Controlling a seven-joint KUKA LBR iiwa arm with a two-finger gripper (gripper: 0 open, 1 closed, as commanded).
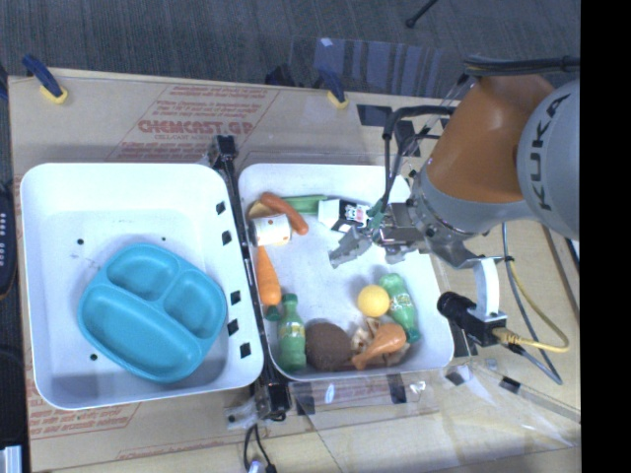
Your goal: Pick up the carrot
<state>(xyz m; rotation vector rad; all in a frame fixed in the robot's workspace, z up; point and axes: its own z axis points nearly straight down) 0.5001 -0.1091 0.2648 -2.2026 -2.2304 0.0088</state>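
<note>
The carrot (268, 276) is a long orange cone lying along the left wall of the right bin (325, 171), thick end up the view and tip near a green bottle. My gripper (347, 240) hangs over the middle of that bin, to the right of the carrot and apart from it. It looks open, with nothing between its fingers. The grey arm with its orange band (483, 151) reaches in from the right.
In the right bin lie a curved orange piece (284, 212), a white block (271, 229), a green bottle (291, 331), a brown lump (327, 343), a yellow ball (373, 301) and another green bottle (400, 302). The left bin (59, 180) holds a blue divided plate (148, 308).
</note>
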